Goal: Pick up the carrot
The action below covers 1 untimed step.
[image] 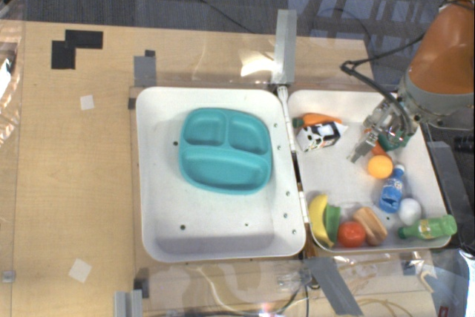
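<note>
The gripper (pixel 365 147) hangs over the right bin (pixel 338 182) with its 2 metal fingers slightly spread and nothing between them. The carrot (pixel 321 118), a smooth orange taper, lies to its left beside a black-and-white cow toy (pixel 319 136). A round orange ball (pixel 381 167) sits just below the gripper.

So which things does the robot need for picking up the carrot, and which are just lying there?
For the job:
carrot, at the right bin's top edge
gripper, hanging over the right bin, apart from the carrot

Just lying about:
toy cow
orange ball
blue bottle
white egg
green bottle
banana
tomato
hot dog
teal tray, in the left bin
</note>
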### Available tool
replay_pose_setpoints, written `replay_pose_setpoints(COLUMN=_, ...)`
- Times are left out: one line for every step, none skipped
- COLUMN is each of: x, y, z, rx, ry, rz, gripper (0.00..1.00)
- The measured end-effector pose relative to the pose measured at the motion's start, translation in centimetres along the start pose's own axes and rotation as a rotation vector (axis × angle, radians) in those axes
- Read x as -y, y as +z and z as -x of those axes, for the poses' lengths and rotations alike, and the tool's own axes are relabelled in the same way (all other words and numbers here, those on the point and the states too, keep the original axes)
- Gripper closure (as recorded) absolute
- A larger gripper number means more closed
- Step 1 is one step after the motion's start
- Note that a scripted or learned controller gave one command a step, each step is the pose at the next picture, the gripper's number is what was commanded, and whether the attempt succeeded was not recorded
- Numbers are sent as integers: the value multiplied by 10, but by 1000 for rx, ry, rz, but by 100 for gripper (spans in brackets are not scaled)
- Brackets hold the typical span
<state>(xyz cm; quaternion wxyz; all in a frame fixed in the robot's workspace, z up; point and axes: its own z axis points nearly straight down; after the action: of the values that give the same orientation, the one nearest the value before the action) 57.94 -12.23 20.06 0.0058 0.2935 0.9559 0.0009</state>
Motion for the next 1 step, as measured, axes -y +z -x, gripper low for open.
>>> replay_pose_setpoints(x=17, y=109, z=34, rx=-1, ry=-60, rz=-1, gripper=0)
